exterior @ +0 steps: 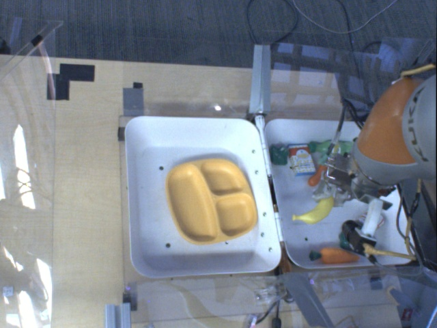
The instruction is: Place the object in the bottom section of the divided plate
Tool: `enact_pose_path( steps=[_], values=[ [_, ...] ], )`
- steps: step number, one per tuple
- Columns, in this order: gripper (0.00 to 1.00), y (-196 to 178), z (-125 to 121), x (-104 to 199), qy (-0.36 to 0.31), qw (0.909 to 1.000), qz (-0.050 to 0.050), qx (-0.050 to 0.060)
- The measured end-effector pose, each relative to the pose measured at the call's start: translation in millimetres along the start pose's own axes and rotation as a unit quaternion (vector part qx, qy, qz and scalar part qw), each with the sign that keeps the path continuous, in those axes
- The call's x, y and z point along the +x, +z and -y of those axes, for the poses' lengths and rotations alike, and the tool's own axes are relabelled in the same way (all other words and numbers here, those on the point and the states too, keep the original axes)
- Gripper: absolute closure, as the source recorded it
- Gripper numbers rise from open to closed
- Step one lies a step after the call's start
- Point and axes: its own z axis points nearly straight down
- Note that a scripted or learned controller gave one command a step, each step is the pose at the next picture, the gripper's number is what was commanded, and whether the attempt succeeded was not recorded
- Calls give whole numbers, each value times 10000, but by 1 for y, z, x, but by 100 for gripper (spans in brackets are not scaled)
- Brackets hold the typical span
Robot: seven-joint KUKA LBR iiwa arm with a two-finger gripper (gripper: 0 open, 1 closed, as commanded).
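A yellow divided plate (210, 200) lies in the left white bin (147, 183). It has one long section on its left side and two smaller ones on its right. My gripper (336, 181) hangs over the right bin (293, 248), just above the upper end of a yellow banana (314, 214) that lies on the bin floor. Whether the gripper touches the banana is unclear. The arm's grey and orange body (392, 135) covers the right bin's far right part.
The right bin also holds an orange carrot (336, 255) near the front wall, a small printed carton (300, 161), a dark green item (278, 154), a second green item (321, 146) and a red-orange piece (315, 177) beside the gripper. A metal divider (261, 87) runs between the bins.
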Motion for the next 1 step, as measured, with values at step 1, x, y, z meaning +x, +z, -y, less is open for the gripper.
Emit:
enact_pose_path(
  steps=[1],
  values=[
    [100,0,-38,63,-1989,9800,-8,-10]
  ],
)
